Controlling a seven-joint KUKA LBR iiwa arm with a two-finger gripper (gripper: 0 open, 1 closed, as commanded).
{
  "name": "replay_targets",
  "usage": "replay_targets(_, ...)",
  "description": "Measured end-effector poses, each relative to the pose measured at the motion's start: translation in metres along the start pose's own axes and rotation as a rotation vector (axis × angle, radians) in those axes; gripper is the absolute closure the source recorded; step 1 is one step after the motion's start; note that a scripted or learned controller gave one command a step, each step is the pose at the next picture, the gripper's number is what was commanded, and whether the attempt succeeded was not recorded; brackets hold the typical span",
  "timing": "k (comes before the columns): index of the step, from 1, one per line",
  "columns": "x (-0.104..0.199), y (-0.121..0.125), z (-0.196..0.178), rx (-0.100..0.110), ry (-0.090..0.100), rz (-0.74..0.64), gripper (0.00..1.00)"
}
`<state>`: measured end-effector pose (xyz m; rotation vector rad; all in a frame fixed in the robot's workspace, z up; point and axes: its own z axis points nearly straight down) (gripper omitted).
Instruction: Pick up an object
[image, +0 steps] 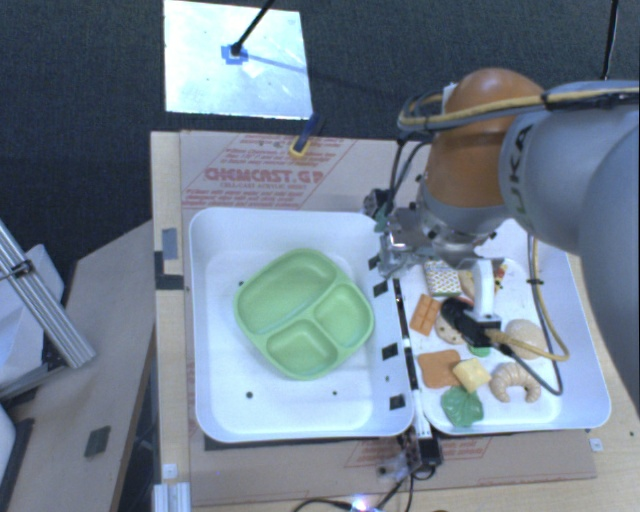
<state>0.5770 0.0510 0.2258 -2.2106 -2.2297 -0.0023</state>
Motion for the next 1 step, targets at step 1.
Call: replay_targets(1, 0.0519, -0.0027, -0.003, -0.002, 0.001, -0.001, 1.0)
